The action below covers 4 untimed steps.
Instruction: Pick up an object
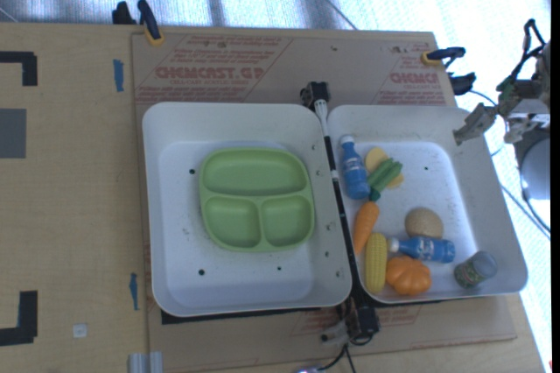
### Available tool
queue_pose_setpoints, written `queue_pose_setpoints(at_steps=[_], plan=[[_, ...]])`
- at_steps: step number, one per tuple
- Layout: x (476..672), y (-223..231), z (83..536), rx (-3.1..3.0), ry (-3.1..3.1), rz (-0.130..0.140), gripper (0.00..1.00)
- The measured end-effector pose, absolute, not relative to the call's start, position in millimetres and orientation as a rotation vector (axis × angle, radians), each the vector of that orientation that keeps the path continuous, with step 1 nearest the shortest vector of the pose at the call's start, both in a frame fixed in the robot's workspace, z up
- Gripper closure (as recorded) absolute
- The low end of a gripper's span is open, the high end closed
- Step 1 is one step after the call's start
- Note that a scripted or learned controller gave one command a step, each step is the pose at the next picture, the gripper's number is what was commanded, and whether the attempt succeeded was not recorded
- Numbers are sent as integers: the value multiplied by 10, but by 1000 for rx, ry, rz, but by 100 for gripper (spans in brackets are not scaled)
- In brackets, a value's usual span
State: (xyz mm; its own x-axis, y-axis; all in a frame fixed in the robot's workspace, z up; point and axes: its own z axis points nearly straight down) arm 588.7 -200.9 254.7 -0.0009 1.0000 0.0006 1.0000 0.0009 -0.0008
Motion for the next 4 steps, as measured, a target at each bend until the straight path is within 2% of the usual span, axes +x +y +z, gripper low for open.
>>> queue_pose_setpoints(at_steps=[1,2,3,4], plan=[[5374,-1742,1243,-2220,-2221,1,0],[4798,-1515,858,-2222,-2222,-2,0],[4816,-1524,968,-2229,-2226,-6,100],[4815,-1524,968,-2229,-2226,-6,0]])
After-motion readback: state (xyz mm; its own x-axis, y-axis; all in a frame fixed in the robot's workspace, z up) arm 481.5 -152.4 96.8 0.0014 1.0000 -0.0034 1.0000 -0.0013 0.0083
